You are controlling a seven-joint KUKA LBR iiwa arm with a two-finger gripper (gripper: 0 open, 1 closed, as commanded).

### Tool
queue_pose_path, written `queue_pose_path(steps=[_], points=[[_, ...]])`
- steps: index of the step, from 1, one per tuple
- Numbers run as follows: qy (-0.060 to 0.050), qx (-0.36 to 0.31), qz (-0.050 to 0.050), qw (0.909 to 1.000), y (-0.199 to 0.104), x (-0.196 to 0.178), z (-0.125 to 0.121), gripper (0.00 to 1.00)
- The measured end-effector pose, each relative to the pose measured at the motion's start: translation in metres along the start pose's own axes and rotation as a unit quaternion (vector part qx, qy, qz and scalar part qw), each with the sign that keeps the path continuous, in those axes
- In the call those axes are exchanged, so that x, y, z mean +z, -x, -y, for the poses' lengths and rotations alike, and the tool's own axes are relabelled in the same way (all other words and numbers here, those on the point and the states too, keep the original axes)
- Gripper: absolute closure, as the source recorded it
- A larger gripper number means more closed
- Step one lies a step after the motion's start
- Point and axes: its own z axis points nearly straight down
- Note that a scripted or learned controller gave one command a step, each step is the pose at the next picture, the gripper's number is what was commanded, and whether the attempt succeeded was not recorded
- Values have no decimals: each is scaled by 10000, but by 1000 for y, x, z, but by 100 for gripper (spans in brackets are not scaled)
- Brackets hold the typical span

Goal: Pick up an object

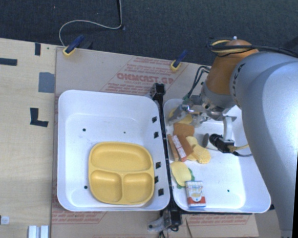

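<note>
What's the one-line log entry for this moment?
stage: reaching | pincer: low over right bin, far end | nearest: brown block | left bin: yellow tray | lifted: nothing seen

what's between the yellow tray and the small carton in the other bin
In the camera view, the two bins' adjoining walls lie between the yellow tray and the small carton.

One fixed overhead camera, angled down on my bench.

I look from above at a slant onto both white bins, left bin (68,135) and right bin (246,190), from moderate height; the arm (266,94) enters from the right.
</note>
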Motion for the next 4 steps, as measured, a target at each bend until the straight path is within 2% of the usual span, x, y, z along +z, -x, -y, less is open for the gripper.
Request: queue_pose_path(steps=[1, 2, 3, 4], points=[[6, -3, 0, 10000, 0, -10, 0, 100], [-18, -6, -21, 10000, -48, -102, 78, 100], [-1, -2, -13, 10000, -46, -99, 74, 0], [-14, 29, -1, 10000, 34, -3, 75, 0]])
